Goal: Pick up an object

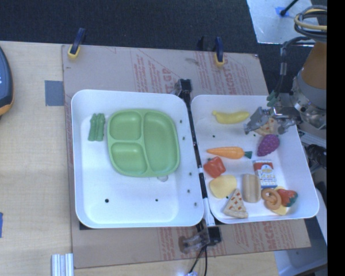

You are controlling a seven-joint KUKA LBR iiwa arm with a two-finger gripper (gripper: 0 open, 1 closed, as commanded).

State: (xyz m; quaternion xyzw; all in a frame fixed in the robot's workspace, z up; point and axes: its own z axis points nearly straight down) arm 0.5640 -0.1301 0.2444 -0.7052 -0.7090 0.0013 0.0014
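Claw [268,121] low over the far right corner of the right bin [309,171], just above the purple grapes [267,145], the likely pick target since it lies nearest; cannot tell whether the claw is released or clenched. Banana [230,117] and carrot [225,152] lie left of the grapes, spaced apart so each can be taken singly

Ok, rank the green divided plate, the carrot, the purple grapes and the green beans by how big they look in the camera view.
1. Green divided plate, by far the largest.
2. Carrot.
3. Green beans and purple grapes: they look about alike, so I won't separate them.
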